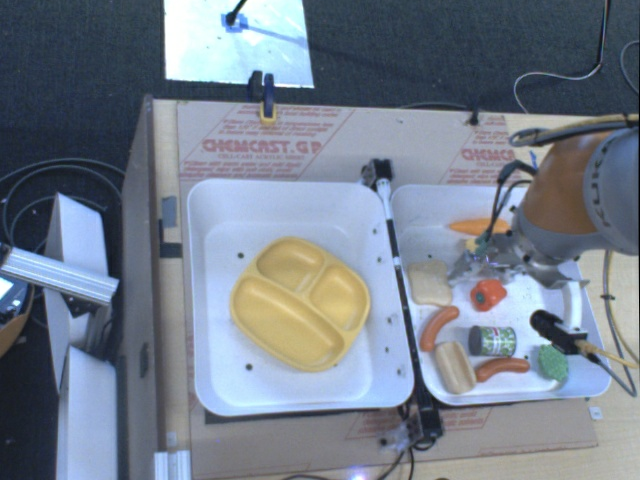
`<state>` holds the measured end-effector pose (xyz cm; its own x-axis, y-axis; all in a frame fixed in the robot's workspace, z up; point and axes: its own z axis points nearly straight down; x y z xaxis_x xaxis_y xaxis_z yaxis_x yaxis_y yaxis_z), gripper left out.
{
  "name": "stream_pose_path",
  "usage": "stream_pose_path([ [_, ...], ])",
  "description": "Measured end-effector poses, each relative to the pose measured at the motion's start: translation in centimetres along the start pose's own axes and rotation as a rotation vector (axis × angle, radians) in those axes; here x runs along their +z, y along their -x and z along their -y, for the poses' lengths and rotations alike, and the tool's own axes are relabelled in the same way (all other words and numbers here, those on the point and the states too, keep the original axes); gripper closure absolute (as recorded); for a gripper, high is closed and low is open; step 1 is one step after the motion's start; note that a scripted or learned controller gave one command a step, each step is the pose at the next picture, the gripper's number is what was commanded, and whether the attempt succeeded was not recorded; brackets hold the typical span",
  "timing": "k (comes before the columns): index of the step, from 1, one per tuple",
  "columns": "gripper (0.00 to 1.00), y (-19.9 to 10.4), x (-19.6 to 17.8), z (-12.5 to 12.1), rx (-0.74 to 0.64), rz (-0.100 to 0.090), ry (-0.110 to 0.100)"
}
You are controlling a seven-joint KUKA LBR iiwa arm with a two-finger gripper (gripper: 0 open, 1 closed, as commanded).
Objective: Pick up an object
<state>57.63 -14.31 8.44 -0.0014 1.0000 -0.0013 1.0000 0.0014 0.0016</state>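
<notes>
We take the tomato (pixel 488 294) as our landmark, a small red piece with a green top lying in the right bin (pixel 428 200). The gripper (pixel 487 261) sits just above it in the picture, low over the bin floor, with the arm (pixel 570 200) reaching in from the right. The metal parts at the tip are small and blurred, so we cannot tell whether they are spread or pressed together, and we see nothing clearly between them.

Around the tomato lie the other candidates. The carrot (pixel 468 227) is beyond it toward the bin's far wall, close beside the gripper. The bread (pixel 431 283) is to its left. The sausage (pixel 439 327) lies nearer us and to the left, the can (pixel 492 341) directly nearer us, the bun (pixel 453 366) at the near wall, a second sausage (pixel 501 369) beside the bun, and the broccoli (pixel 552 362) nearer us and to the right. The yellow tray (pixel 301 302) is well to the left, in the left bin (pixel 214 268).

We judge the pick as not yet done: every object rests on the bin floor and none is lifted. Closing on a piece and raising it remain.
</notes>
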Motion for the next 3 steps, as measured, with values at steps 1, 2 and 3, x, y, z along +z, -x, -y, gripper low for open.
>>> stream_pose_path([
  [1,0.00,2.1,0.5,-8.4,0.007,-0.013,-0.044],
  [2,1.00,2.4,-0.6,-8.5,0.004,-0.007,-0.040],
  [3,0.00,2.3,-0.6,-8.6,0.003,-0.007,-0.037],
])
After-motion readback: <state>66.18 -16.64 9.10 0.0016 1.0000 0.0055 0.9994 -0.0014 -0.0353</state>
